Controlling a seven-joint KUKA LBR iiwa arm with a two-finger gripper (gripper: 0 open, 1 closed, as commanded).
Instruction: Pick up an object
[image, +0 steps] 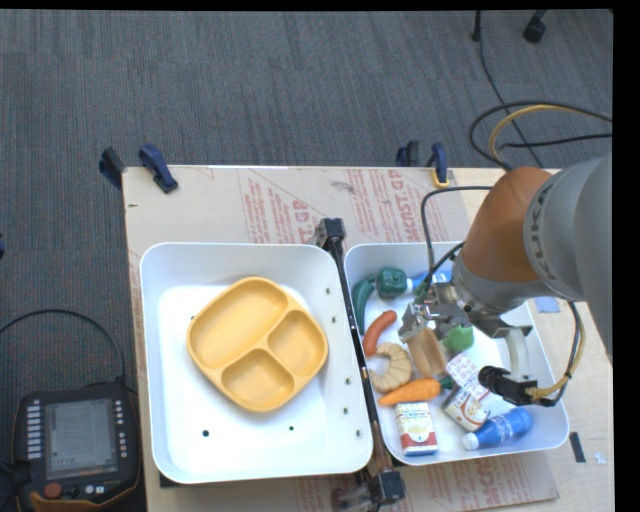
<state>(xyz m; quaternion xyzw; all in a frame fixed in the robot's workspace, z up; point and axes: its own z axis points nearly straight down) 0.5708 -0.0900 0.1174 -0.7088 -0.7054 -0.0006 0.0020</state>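
Note:
My gripper (424, 322) hangs low over the middle of the right bin (553, 400), beneath the grey arm with its orange band (505, 235). Right under it lies a tan bread-like piece (429, 353), touching or nearly touching it. Beside that are a small green piece (459, 337), a red sausage (379, 331), a croissant (390, 367) and an orange carrot (410, 392). Whether anything is gripped is hidden by the wrist.
The right bin also holds a green vegetable (362, 296), a red-and-white box (417, 428), a small carton (466, 396) and a blue bottle (501, 428). A yellow divided plate (257, 343) lies in the left bin (160, 300). Cables trail from the arm.

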